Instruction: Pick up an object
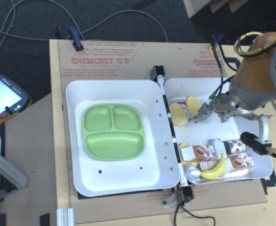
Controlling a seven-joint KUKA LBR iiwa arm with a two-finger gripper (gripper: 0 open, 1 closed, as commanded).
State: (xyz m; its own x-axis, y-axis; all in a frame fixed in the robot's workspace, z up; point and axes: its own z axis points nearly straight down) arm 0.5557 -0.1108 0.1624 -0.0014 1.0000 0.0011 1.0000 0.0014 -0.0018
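Observation:
My gripper (201,114) hangs low in the right bin (264,171), near its upper left part, with the grey arm and its orange band (264,44) reaching in from the right. Just left of the gripper lie two pale yellow rounded objects: one (178,113) against the bin's left wall and one (193,104) slightly farther back. A small white packet (177,100) lies behind them. Along the bin's front lie a banana (213,169), several red-and-white packets (235,148) and an orange-and-white box (188,152). Nothing shows held by the gripper.
The left bin (76,126) holds a green divided plate (113,131). A black clamp (157,72) sits at the back between the bins. A black part (253,142) on the arm hangs over the right bin's packets. Cables run behind the bench.

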